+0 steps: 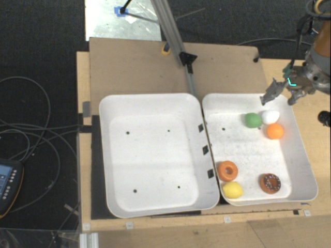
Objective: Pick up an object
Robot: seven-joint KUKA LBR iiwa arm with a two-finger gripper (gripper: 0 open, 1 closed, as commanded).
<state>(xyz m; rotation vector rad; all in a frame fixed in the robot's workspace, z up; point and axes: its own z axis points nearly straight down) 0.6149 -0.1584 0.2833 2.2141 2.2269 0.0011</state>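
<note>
A green ball (253, 120), a white ball (270, 117) and an orange ball (275, 132) cluster touching in the upper right of the right bin (305, 159), right of frame centre. Lower in that bin lie an orange ring (227, 170), a yellow lemon (233, 190) and a brown doughnut (270, 183). The gripper (282, 92) hangs above the bin's upper right corner, fingers spread, grasping nothing. The left bin (111, 138) sits alongside.

Six small items lie in the right bin (305, 164): a green ball (253, 120) touching a white ball (270, 117), an orange ball (275, 132), an orange doughnut (227, 170), a yellow lemon (233, 190), a chocolate doughnut (270, 183).
</note>
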